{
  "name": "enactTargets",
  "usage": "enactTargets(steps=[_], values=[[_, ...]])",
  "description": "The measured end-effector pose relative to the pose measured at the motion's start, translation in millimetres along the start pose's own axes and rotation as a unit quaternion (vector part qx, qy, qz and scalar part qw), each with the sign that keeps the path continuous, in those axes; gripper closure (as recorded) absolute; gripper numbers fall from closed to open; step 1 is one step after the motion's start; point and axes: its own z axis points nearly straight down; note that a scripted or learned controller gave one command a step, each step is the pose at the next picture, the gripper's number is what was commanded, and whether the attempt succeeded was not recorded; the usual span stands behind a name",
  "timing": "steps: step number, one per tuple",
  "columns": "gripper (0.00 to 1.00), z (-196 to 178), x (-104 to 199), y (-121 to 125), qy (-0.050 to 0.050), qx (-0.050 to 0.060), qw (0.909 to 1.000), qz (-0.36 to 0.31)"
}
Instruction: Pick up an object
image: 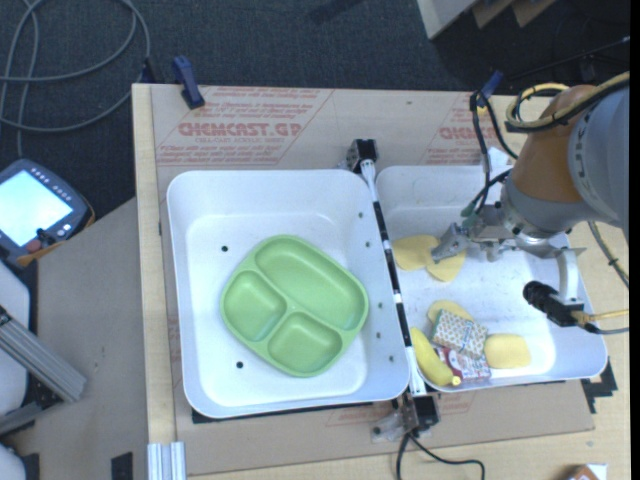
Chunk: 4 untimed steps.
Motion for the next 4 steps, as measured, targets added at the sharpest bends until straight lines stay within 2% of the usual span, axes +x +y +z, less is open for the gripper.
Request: enactTargets(steps=[1,2,3,4], values=[[0.00,14.4,26.0,-7.2,0.001,0.002,1.0000,0.000],[1.00,4.0,25.9,-6.7,0.000,0.001,1.0000,-0.001],[0.00,4.1,26.0,-6.8,0.000,0.001,1.0000,-0.001],[1.00,-5.9,26.0,-6.4,-0.001,0.000,1.0000,-0.001]])
